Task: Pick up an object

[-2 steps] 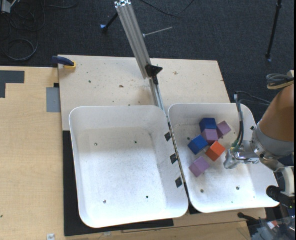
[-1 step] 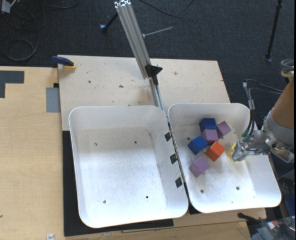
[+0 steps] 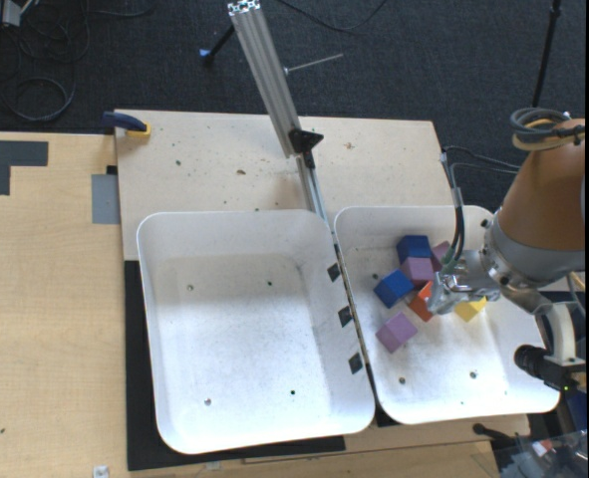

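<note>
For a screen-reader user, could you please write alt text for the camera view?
The gripper reaches from the right into the right bin, down among a cluster of small blocks: dark blue, blue, two purple, orange and yellow. The left bin sits beside it.

I have one camera to work from, fixed above the bench (image 3: 274,157) and looking down on it at a slant. It sits far enough back that I see both white bins whole: the left bin (image 3: 174,257) fills the middle of my picture and the right bin (image 3: 493,391) lies toward the right side. Past the far edge of the bench I can see dark carpet (image 3: 394,48) with cables, so the camera faces away from the near edge. The arm (image 3: 543,207) comes into my picture from the right.
</note>
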